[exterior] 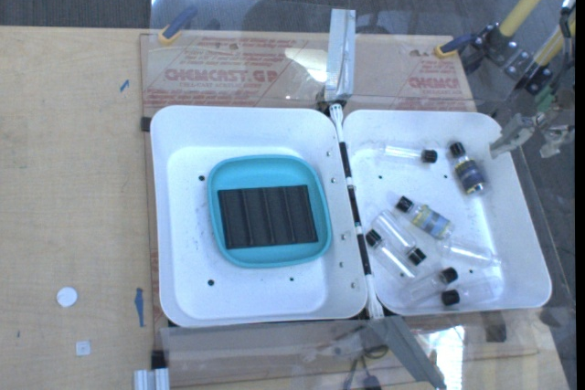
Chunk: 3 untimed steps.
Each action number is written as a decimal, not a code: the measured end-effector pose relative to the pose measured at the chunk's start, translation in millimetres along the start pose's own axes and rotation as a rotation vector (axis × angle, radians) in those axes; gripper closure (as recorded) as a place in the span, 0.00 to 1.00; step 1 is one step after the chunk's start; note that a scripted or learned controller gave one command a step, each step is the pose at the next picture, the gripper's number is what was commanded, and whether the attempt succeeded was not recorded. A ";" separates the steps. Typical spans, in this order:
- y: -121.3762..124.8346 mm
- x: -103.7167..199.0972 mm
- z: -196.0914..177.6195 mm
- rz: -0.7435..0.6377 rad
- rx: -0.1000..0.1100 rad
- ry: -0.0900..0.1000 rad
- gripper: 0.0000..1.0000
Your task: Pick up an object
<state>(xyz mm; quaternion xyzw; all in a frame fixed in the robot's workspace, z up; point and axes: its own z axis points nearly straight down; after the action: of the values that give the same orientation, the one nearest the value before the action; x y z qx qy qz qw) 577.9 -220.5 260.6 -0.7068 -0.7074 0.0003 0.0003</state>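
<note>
- Two white bins lie side by side on the desk point(73, 151): the left bin point(183, 288) and the right bin point(526, 283).
- In the left bin rests a teal tray point(219, 183) with a dark ribbed insert point(271, 216), almost in the middle.
- Several small clear vials with black caps are scattered in the right bin; these are the things I can pick.
- One vial with a dark label point(468, 175) lies near the upper right of that bin, and a loose black cap point(456, 148) is just above it.
- One vial with a yellow and blue label point(425, 217) lies near the middle, and more vials point(395, 253) lie crossed below it, toward the lower edge.
- My claw point(528, 128) is at the right edge of the view, over the far right rim of the right bin, apart from the vials.
- Whether my claw is open or closed I cannot tell, and I see nothing held in it.
</note>
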 end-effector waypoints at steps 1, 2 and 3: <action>9.3 -2.2 109.8 0.001 -0.004 -0.002 0.00; 24.9 4.9 131.4 -0.016 -0.006 -0.001 0.00; 52.6 10.8 172.4 -0.085 -0.009 0.009 0.00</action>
<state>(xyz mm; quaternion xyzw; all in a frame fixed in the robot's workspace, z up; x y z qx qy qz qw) 630.4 -209.6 88.2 -0.6761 -0.7368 -0.0061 0.0002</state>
